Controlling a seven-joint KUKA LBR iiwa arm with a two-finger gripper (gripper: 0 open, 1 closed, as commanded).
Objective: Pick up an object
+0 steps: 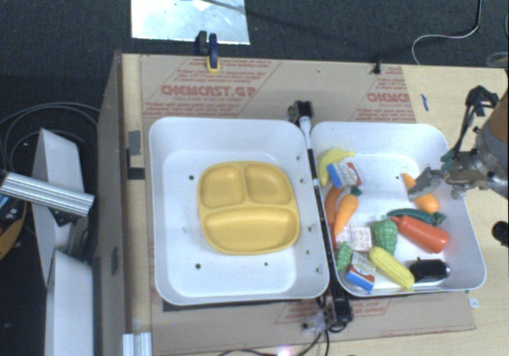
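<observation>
Camera view from above, at a slant. Two shallow white bins sit side by side on the table (238,76). The left bin (171,187) holds a yellow divided plate (247,207). The right bin (465,243) holds the candidates for picking: a banana (334,157), a carrot (344,213), a corn cob (391,266), a red-orange pepper (421,234), a small orange (427,203), a black object (430,270) and small printed cartons (344,174).

The arm enters at the right edge of the frame, mid-height, with the tool (429,179) reaching leftward over the bin's upper right area, just above the small orange. Whether it is released or clenched cannot be told, and nothing is seen grasped.

Judgement: the step in hand is the approach. It would go best on an isolated item, such as the small orange, centred under the tool before descent, keeping off the bin wall and the neighbouring pepper.
</observation>
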